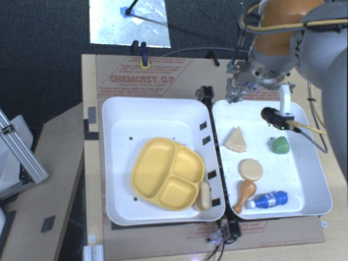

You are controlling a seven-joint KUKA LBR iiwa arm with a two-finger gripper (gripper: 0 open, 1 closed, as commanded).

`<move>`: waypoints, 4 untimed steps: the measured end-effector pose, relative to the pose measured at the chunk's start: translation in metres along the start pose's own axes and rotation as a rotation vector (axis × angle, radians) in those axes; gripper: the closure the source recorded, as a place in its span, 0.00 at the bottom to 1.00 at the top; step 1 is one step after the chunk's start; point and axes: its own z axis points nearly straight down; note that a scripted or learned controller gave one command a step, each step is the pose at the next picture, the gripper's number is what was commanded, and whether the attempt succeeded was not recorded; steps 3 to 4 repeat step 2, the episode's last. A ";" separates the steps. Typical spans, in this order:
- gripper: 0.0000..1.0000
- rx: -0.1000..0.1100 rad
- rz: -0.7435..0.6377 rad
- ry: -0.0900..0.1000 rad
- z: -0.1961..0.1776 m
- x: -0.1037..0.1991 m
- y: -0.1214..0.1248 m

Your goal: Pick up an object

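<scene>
The right bin (312,170) holds a pale wedge (236,140), a small green piece (280,144), a round tan disc (250,169), an orange-brown drumstick shape (244,192) and a blue bottle (269,199) lying on its side. My gripper (235,94) hangs over the far left corner of this bin, well above and behind the wedge. I see nothing held in it. The grey arm with its orange band comes in from the upper right.
The left bin (117,145) carries a yellow divided plate (168,173) with a tan oblong piece (204,196) against its near right edge. A black divider (216,145) runs between the bins. A shiny sheet (129,15) lies beyond the bench.
</scene>
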 end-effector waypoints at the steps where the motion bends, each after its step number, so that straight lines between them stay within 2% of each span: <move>1: 1.00 0.002 0.000 0.001 0.013 0.047 -0.005; 2: 1.00 0.000 -0.001 0.001 0.005 0.106 -0.013; 4: 1.00 0.000 -0.001 0.001 0.005 0.106 -0.013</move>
